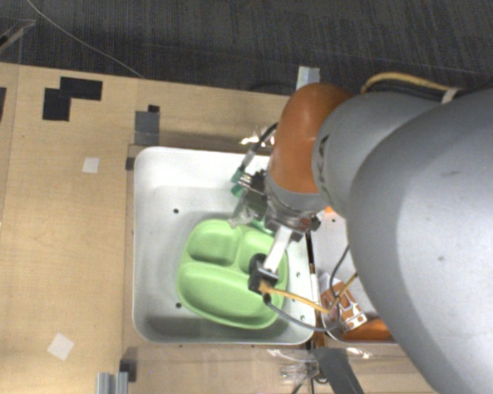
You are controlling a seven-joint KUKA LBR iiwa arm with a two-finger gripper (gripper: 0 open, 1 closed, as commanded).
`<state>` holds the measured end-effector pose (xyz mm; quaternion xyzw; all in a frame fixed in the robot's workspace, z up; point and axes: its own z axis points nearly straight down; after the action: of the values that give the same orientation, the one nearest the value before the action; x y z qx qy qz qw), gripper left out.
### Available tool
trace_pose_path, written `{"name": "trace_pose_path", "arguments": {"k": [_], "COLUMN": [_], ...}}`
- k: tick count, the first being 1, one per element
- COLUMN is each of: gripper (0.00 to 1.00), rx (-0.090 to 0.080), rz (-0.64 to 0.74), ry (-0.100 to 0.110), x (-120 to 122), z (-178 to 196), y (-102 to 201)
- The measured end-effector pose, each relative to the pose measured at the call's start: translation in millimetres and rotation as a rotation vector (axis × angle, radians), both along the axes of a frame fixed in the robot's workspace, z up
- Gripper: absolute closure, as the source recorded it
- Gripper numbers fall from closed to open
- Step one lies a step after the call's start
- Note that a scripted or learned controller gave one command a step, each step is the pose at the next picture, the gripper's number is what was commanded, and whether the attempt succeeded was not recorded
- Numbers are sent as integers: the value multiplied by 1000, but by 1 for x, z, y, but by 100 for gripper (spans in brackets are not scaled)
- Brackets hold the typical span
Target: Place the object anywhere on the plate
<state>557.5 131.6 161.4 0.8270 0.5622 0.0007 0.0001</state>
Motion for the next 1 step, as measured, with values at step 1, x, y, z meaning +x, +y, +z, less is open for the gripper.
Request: {"name": "trace_pose_path", "arguments": {"k": [1], "gripper": [0], "rx": [5], "rz": [-78], "ry": [-7], "x": [-7], "z": [94], "y": [19]}}
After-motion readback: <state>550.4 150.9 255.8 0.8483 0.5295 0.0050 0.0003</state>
